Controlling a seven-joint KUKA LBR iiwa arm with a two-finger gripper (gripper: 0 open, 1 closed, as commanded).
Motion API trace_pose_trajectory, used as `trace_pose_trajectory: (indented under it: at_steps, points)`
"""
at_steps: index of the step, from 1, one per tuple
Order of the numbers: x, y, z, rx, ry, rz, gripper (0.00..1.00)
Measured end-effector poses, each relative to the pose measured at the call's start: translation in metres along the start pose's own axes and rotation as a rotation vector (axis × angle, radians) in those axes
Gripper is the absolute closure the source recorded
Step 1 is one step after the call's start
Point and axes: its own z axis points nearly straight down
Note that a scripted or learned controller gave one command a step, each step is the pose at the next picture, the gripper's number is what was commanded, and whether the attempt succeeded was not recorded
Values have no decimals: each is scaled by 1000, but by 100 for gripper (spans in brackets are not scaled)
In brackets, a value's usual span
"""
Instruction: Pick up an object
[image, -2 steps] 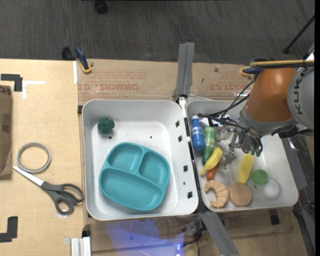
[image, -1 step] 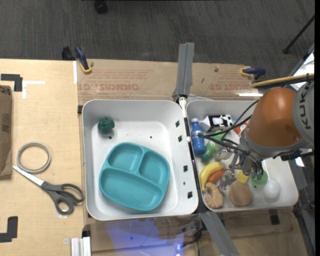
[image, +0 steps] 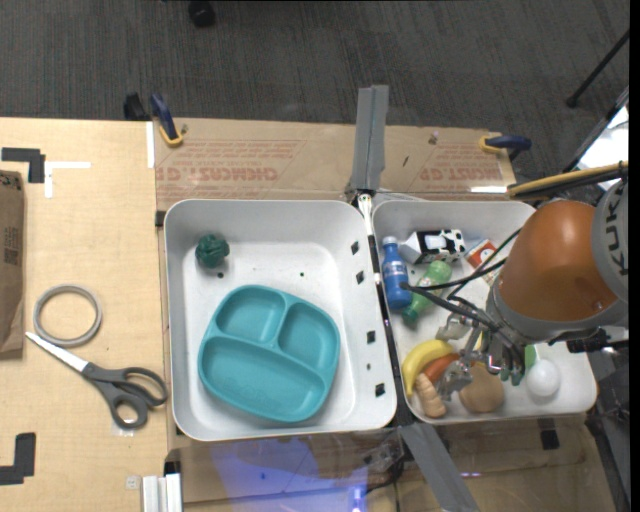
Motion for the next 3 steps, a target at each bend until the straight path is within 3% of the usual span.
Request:
trace_pose_trajectory:
  at_steps: [1, 3]
  points:
    - [-67, -111, -1, 1, -3, 93, 0]
    - [-52, -12, 0, 0, 1, 239, 0]
